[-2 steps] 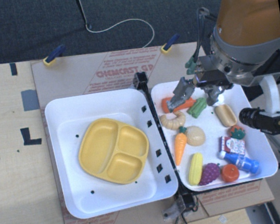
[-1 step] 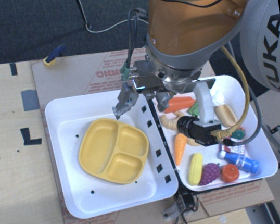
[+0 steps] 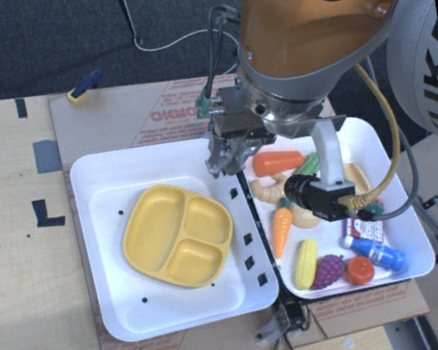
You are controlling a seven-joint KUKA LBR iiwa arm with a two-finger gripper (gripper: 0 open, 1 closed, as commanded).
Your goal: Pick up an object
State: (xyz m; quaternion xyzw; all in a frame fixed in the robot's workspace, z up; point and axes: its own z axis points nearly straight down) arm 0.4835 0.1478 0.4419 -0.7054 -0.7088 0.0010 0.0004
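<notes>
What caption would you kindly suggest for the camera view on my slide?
Grey-and-orange arm's hand over toy food in right white bin; yellow divided plate in left white bin.

Two bins sit side by side, the left bin (image 3: 96,231) holding a three-compartment plate (image 3: 177,234) near its middle. The right bin (image 3: 380,153) holds toy food: a carrot (image 3: 280,230) by its left wall, corn (image 3: 305,263), grapes (image 3: 328,270) and a tomato (image 3: 359,270) along the front, a bottle (image 3: 382,254) at front right.

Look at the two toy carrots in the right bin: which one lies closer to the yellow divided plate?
The smaller carrot, lying upright in the view along the right bin's left edge. The bigger carrot lies crosswise farther up, beneath the arm.
</notes>
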